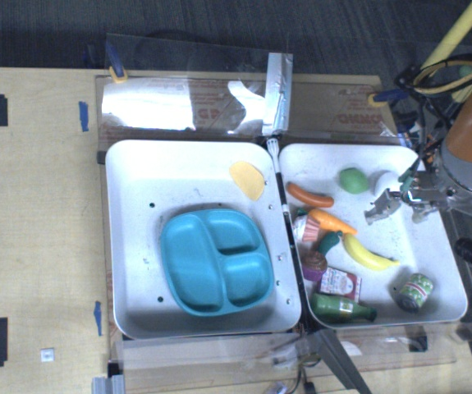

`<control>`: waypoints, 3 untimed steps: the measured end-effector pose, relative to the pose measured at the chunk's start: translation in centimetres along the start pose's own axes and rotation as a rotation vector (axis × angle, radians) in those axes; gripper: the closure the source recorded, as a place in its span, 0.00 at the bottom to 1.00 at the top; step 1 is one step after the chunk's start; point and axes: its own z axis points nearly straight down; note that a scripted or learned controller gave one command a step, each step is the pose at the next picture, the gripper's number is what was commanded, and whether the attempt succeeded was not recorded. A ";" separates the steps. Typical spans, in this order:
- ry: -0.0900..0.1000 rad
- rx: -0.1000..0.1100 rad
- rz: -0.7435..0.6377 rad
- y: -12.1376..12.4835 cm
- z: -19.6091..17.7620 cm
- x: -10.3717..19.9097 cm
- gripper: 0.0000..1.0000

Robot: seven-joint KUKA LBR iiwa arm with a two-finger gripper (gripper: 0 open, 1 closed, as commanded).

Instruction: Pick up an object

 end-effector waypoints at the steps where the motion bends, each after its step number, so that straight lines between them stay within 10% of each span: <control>1: -0.002 -0.007 0.074 1.2 9.1 2.4 0.00; 2: -0.003 -0.008 -0.017 -3.5 10.6 0.1 0.00; 3: -0.005 -0.014 -0.017 -3.3 9.5 0.1 1.00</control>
